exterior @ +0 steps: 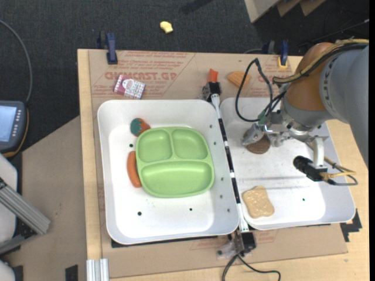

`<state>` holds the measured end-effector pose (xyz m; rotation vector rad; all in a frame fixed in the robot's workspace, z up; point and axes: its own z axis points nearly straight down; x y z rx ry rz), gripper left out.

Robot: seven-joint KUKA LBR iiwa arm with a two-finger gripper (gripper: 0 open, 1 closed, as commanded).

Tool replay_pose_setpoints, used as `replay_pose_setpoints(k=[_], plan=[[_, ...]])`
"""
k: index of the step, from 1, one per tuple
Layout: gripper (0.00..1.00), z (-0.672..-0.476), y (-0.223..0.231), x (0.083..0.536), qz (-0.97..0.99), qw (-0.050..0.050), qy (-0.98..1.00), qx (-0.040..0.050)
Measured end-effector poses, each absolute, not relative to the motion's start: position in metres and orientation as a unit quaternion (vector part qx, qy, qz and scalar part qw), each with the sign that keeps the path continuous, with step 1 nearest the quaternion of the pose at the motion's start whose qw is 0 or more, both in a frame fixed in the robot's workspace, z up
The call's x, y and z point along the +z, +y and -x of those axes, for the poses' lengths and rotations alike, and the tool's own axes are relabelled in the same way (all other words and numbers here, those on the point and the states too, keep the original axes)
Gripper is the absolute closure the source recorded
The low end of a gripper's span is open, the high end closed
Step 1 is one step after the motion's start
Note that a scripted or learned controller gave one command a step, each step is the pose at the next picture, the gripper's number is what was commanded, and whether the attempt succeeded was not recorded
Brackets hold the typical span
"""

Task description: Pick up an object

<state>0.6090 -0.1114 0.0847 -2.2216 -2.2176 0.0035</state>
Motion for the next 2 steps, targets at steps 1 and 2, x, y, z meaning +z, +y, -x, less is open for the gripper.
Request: replay_pose_setpoints(k=[1,2], plan=[[1.00,-0.611,-0.110,0.096,0.707,-0.001,-0.707,-0.0006],[1.00,-0.575,-0.015,0.191,0.704,-0.001,-0.711,-0.0041]])
